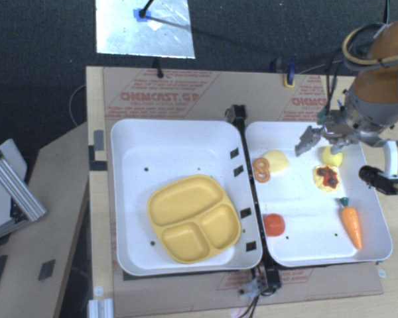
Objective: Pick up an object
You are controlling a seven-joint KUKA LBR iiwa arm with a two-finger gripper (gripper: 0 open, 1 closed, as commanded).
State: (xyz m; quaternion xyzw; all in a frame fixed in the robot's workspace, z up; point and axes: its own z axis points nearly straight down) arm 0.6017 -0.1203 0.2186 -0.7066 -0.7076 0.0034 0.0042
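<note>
A: Objects for picking, right bin (378, 244) — what are the fingers (308, 141) doing?

B: Gripper (324, 143) is hanging over the bin's far side, fingers standing apart, nothing lying between them. One grey finger is pointing toward the divider; the other is sitting just beside a small yellow piece (331, 156).

A: Listing outward from the fingers?

B: Pale yellow lump (276, 160) is lying near the divider-side finger, with an orange pretzel (261, 169) touching it on the far side from the fingers. Yellow round with red topping (327, 177) is resting just below the small yellow piece. Carrot (351, 225) is lying farther toward the near rim. Red-orange tomato (274, 224) is sitting by the near divider corner, well apart from the fingers.

A: Beyond the divider?

B: Left bin (129, 197) is holding a yellow compartment tray (194, 218), farthest from the fingers.
</note>
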